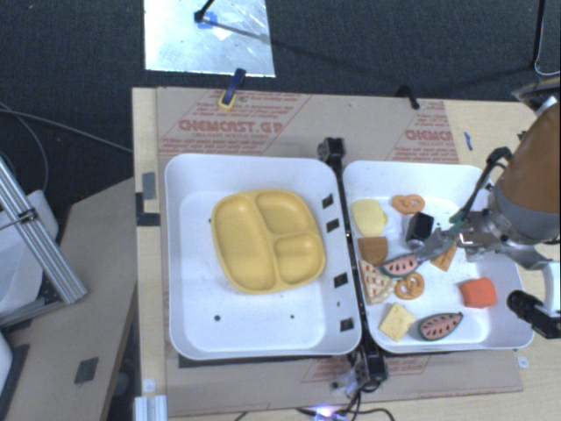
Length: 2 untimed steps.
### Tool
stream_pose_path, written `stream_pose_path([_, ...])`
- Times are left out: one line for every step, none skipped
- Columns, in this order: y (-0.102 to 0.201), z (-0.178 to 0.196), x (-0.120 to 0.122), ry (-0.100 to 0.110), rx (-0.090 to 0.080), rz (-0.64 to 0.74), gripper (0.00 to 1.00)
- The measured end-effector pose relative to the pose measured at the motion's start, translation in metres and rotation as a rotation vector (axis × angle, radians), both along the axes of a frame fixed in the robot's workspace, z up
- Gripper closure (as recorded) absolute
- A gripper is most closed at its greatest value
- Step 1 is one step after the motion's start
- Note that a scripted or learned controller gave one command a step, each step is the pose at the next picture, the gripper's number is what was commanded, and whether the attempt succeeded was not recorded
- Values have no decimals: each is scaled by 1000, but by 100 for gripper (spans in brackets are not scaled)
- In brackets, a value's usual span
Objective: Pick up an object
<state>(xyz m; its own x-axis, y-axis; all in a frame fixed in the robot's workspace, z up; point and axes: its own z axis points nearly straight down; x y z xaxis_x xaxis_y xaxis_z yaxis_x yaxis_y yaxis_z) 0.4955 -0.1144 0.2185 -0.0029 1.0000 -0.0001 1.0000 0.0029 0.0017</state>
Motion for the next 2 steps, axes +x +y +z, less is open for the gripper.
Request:
stream_pose_path([0,11,1,-3,0,2,100])
stream_pose_path([28,39,-8,-3,0,4,100])
